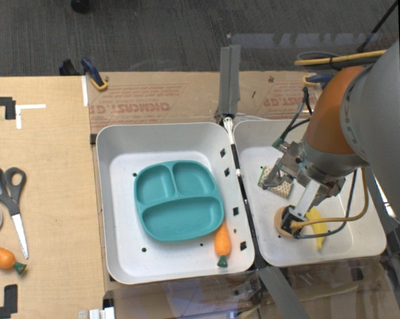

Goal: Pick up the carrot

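Carrot (222,240) lies in left white bin (111,212) on wooden bench (49,195); tool (275,179) grip unreadable.

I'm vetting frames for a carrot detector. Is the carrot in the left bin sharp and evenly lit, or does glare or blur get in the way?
Camera view: the carrot is sharp and evenly lit, with only a soft shadow; the white left bin is bright but keeps its detail; the teal plate shows no hard glare; the arm, close to the lens, looks soft.
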You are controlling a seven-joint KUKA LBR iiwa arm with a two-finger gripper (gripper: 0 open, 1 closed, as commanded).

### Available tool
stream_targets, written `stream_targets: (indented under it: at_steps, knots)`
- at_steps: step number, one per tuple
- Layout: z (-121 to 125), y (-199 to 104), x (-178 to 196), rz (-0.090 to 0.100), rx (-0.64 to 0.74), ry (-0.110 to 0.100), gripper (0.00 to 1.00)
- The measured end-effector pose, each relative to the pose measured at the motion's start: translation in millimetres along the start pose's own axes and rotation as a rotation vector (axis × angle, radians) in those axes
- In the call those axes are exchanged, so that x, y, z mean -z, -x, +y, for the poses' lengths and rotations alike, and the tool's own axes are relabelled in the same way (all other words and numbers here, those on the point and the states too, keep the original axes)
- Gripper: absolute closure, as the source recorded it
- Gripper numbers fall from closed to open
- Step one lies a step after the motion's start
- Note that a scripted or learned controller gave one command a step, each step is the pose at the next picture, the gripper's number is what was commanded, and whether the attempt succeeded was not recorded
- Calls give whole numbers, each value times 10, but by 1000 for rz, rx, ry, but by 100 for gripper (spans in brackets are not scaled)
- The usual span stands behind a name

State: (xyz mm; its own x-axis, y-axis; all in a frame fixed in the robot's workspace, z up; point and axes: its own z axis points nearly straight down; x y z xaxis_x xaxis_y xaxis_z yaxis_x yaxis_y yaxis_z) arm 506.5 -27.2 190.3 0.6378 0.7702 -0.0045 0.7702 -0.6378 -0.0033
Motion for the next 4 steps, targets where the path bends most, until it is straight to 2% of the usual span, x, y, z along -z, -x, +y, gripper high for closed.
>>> stream_targets:
  at_steps: [1,2,3,4]
  knots:
    - [1,6,78,-5,3,-3,100]
    - [-1,5,76,-5,3,-3,0]
    - [4,13,154,-9,5,-6,100]
    - [2,12,152,-10,5,-6,0]
